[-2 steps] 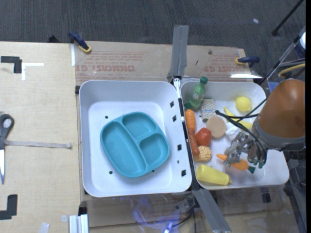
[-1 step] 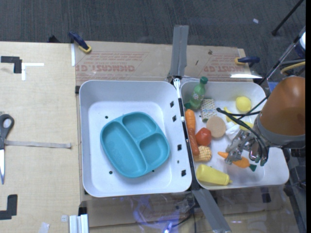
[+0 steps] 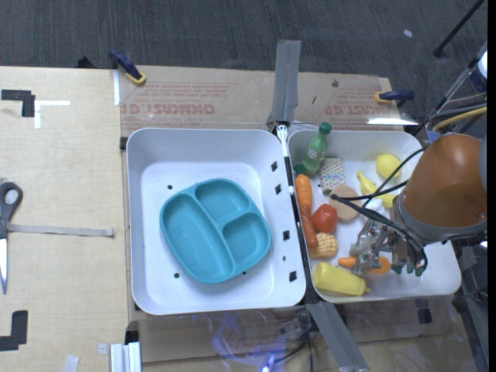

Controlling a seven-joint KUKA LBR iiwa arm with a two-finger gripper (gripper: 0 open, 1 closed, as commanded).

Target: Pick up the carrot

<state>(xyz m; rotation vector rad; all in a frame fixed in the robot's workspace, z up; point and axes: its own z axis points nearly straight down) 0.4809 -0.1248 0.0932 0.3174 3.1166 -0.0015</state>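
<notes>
Looking down on the right bin (image 3: 434,281), I see the gripper (image 3: 377,253) low near its front, but I cannot tell its finger state amid the clutter. The carrot (image 3: 303,194) lies along the bin's left wall, beside the tomato (image 3: 325,218) and above the corn (image 3: 326,245).

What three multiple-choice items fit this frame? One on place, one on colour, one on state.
1. Where does the carrot lie?
A. on the divided plate
B. in the right bin, along its left wall
C. on the bench outside the bins

2. What colour is the divided plate?
A. blue
B. red
C. white

3. How does the green bottle lie?
A. upside down in the left bin
B. on the plate
C. in the right bin's far corner, cap away from the camera

Key: 1 B, the carrot runs beside the bin's left wall; 2 A, the plate is plainly blue; 3 C, the cap sits at the far end.
</notes>
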